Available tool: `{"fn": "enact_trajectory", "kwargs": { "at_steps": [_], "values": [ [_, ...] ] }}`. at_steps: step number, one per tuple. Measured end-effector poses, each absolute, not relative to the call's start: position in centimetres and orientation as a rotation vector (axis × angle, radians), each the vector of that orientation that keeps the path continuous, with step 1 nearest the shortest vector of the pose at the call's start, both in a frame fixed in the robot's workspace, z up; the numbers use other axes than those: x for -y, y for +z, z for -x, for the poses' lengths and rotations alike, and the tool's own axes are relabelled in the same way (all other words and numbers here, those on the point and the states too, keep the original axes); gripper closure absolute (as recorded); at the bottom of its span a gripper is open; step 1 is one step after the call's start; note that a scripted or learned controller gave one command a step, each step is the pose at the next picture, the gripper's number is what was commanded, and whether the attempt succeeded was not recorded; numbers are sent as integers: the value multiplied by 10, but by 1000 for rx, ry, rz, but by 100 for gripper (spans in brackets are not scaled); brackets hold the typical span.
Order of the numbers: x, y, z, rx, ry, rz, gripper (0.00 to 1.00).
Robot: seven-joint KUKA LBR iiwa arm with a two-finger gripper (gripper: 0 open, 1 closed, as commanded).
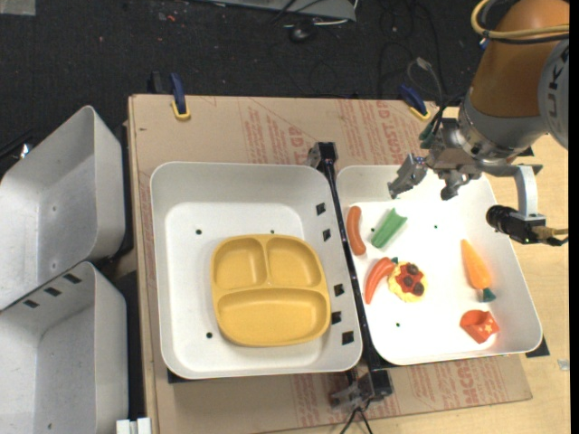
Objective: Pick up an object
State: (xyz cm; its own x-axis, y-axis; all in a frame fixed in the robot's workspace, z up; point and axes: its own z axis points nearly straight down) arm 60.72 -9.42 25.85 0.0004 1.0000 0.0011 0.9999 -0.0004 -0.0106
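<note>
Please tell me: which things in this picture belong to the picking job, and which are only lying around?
For the job:
end effector, open, above the right bin
green piece
sausage
red chili
small pizza
carrot
red pepper

Only lying around:
yellow divided tray in the left bin
spare white bins at far left

Upper right of your frame: gripper [427, 182] open, empty, above the right bin [520, 328]. Below it lie a green piece [389, 228], sausage [355, 230], chili [377, 278], carrot [476, 266]. Left bin [172, 242] holds a yellow tray [270, 289].
</note>
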Motion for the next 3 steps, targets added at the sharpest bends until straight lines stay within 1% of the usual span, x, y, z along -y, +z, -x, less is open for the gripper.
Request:
{"fn": "enact_trajectory", "kwargs": {
  "at_steps": [1,2,3],
  "values": [
    [94,264,-609,2223,0,2220,0],
    [96,215,-618,2218,5,2220,0],
    [91,151,-619,2217,6,2219,0]
  ]
}}
